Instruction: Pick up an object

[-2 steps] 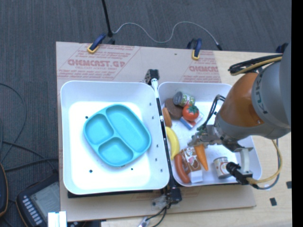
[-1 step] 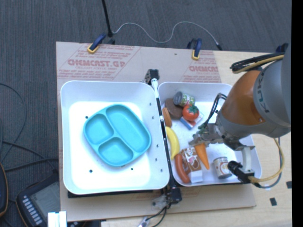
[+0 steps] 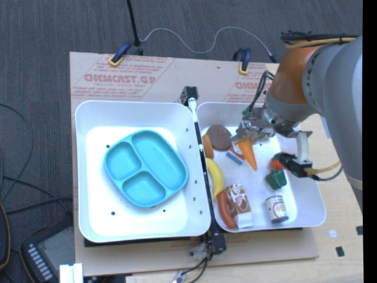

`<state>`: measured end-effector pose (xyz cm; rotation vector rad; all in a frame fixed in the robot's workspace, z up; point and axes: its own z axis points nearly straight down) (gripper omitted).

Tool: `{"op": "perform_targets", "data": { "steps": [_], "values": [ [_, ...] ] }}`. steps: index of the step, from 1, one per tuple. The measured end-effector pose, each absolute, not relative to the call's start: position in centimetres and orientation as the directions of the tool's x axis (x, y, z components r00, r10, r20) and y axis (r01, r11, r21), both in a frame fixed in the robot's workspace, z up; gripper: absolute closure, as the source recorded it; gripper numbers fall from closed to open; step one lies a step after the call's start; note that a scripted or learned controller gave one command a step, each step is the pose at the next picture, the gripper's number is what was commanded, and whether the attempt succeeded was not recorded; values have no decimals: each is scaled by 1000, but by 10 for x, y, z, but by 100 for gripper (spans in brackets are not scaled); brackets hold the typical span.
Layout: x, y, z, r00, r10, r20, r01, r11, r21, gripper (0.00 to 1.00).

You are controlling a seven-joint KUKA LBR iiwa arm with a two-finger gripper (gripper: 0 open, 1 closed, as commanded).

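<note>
The right bin (image 3: 306,214) holds several toy foods. An orange carrot (image 3: 248,154) lies near the bin's middle, pointing toward the front. My gripper (image 3: 250,133) hangs right over the carrot's thick back end, touching or nearly touching it. A brown round cookie (image 3: 220,137) lies just left of the gripper. A small blue piece (image 3: 235,157) sits beside the carrot. The grey arm with its orange band (image 3: 294,78) reaches in from the right and hides the bin's back right corner.
Also in the right bin are a banana (image 3: 215,176), a sausage (image 3: 227,212), a snack packet (image 3: 238,202), a can (image 3: 275,209), a green pepper (image 3: 275,179) and a red piece (image 3: 278,165). A blue divided plate (image 3: 145,167) lies in the left bin (image 3: 94,117).
</note>
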<state>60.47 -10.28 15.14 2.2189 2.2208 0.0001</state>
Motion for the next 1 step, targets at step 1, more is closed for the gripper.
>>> {"op": "perform_targets", "data": {
  "steps": [1],
  "values": [
    [529, -68, 184, 0, 1000, -1, 1000, 0, -1, 100]
  ]
}}
